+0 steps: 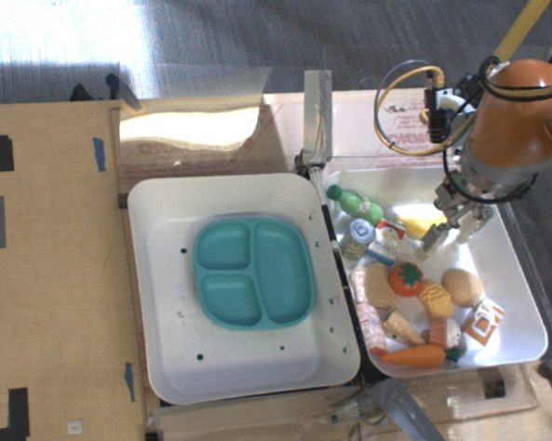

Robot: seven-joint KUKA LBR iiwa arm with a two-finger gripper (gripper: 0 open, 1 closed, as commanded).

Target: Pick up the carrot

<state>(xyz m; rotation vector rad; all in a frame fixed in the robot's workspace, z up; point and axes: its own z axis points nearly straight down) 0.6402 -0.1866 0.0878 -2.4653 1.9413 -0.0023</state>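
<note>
A teal divided plate point(256, 270) lay in the left bin point(159, 297); a tomato point(407, 279) and green bottle point(356, 202) sat in the right bin point(523, 293).

The carrot point(415, 355) is orange, with a small green tip at its right end. It lies flat on its side, its length running left to right, at the near edge of the right-hand bin point(525, 325). Other toy foods crowd just beyond it on its far side.

Carrot point(415, 355) at right bin's point(529, 316) near edge, pincer point(451, 229) above (far end), teal tray point(256, 271) left
</note>
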